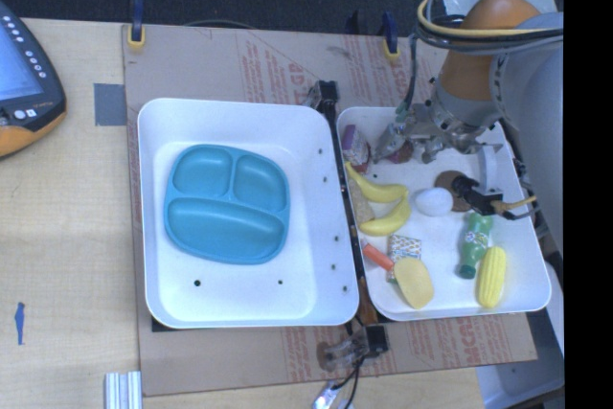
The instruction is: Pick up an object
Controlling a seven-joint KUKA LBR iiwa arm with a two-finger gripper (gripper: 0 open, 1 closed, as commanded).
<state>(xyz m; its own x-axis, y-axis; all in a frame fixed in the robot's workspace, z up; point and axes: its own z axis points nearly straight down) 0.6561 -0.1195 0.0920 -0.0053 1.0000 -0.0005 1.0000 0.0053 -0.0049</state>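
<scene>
My gripper [410,141] hangs low over the far end of the right bin [525,302], under the orange wrist band. Just in front of it lie two yellow bananas [379,191], one curved above the other, and a white egg-shaped piece [434,201]. A small purple object [350,145] rests by the bin's far left corner, left of the gripper. Nearer the front are a green bottle [472,244], a yellow corn cob [491,276], a pale yellow oval piece [414,283], a checkered packet [405,247] and an orange carrot [377,255]. A brown disc [447,179] lies right of the gripper.
The left bin [182,302] holds a blue divided plate [228,203]. A raised rim runs between the two bins. A grey and orange handheld device [24,72] lies on the bench at far left. The arm's body covers the right bin's far right corner.
</scene>
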